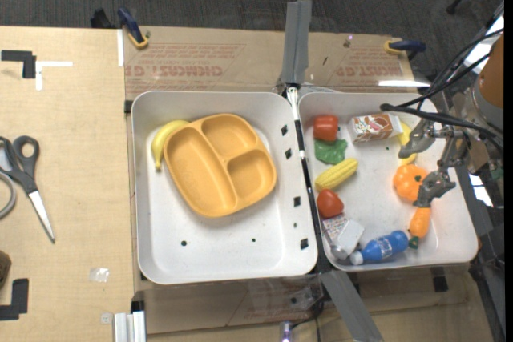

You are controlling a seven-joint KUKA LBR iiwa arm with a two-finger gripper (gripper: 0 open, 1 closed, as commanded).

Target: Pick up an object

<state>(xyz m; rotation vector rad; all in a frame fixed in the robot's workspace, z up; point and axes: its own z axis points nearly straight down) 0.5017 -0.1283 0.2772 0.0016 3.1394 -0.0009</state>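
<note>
**Hand over the right bin, poised among the toy foods.**

The orange fruit (407, 181) lies near the right bin's (377, 260) right wall, just left of the hand (433, 187); whether the hand is open or closed cannot be told. A carrot (419, 222), long axis near upright, sits just below, and a blue bottle (383, 247) beyond it. The left bin (152, 252) holds a yellow tray (218, 164) and a banana (163, 138).

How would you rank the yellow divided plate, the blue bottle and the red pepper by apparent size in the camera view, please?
1. yellow divided plate, by far the largest
2. blue bottle
3. red pepper, smallest, though not by much
</note>
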